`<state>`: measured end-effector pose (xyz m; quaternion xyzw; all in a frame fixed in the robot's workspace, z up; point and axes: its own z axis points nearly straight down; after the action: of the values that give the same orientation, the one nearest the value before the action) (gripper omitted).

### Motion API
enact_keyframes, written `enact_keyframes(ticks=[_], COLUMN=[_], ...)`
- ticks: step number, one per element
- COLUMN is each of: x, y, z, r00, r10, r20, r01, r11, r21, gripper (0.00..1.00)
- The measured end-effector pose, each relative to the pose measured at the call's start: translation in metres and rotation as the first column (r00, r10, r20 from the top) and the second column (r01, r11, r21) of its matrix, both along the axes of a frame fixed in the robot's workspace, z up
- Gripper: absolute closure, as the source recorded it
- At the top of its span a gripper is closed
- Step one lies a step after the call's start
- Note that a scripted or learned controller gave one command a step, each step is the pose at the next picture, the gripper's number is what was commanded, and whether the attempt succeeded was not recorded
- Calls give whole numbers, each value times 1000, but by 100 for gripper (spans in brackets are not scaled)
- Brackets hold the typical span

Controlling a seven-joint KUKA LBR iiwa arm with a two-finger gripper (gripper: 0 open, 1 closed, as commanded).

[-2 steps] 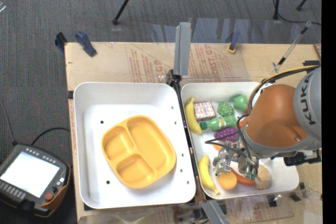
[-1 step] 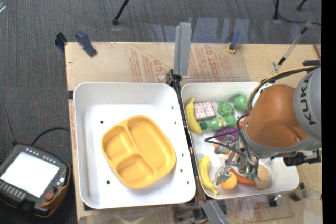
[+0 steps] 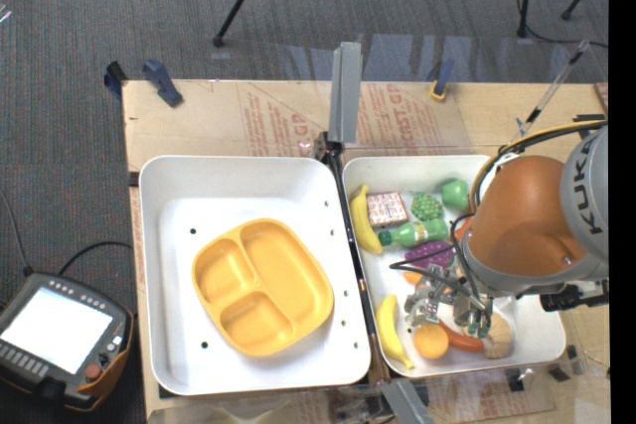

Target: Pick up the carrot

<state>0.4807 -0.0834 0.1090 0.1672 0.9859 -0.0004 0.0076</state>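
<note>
Pincer [image 3: 452,305] hangs low in the right bin [image 3: 537,345], just above the carrot [image 3: 459,338]. Whether it is apart or together, I cannot tell.

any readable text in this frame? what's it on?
"KUKA", partly cut off, on the grey arm.
Red print on the cardboard under the bins: mirrored and faint, unreadable.
Small pink box in the right bin: too small to read.

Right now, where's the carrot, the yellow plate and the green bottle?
carrot [image 3: 463,340]: camera view, its orange middle.
yellow plate [image 3: 260,286]: camera view, its middle ridge.
green bottle [image 3: 415,233]: camera view, its body.
</note>
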Motion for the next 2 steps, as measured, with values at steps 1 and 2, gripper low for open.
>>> enact_keyframes(ticks=[1,2], x=[48,45], y=[3,56], z=[-23,81], r00=[984,952], r10=[-178,-305], r20=[-17,-9], r01=[178,305], r11=[984,952], r21=[4,6], gripper=[100,100])
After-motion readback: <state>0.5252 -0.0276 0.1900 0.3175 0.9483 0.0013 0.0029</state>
